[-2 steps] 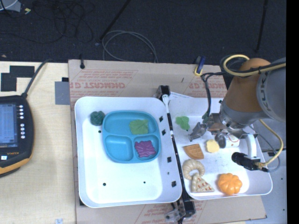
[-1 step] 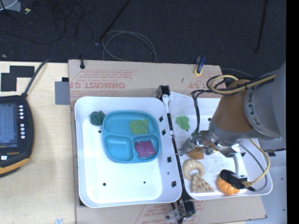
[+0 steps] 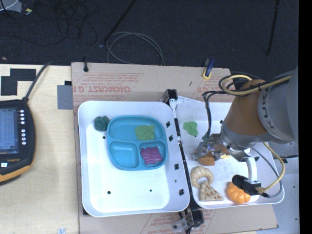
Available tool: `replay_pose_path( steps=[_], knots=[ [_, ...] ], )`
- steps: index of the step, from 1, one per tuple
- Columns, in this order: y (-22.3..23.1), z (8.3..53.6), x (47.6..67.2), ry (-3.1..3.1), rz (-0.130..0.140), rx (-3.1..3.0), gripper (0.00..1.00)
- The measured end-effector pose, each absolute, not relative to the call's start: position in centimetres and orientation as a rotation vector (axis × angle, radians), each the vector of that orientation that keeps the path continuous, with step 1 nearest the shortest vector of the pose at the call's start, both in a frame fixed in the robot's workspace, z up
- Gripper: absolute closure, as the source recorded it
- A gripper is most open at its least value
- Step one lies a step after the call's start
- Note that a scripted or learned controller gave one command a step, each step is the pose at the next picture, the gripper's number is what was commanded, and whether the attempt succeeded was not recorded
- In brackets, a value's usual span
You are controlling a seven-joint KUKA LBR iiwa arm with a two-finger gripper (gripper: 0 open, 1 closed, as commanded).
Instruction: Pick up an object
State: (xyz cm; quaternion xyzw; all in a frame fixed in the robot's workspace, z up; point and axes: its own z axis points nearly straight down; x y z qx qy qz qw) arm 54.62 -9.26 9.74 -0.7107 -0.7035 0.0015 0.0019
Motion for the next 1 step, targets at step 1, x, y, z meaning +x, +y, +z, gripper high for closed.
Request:
replay_pose_path(
  steps=[1],
  knots=[
    [-2.57,19.33,57.65,-2.232,-0.011,-2.216,1.0]
  ],
)
